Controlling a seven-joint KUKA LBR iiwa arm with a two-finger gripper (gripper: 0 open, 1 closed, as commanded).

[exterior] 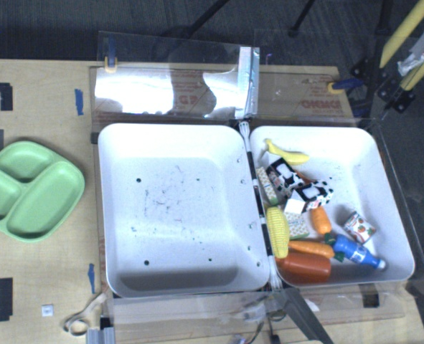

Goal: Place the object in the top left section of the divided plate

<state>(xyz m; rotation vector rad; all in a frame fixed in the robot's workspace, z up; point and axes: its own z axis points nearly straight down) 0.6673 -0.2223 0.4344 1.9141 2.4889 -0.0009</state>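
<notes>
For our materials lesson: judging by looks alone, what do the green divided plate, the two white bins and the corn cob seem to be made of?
Green divided plate: probably moulded plastic, matte, with an even colour and soft rounded ridges.
White bins: likely thin formed plastic, smooth with a slight sheen; rounded corners, scuff marks on the left one.
Corn cob: apparently toy plastic or rubber, uniformly yellow; too small to be sure.

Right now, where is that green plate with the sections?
The green divided plate sits on the wooden bench at the camera view's far left, beside the left white bin.
</notes>
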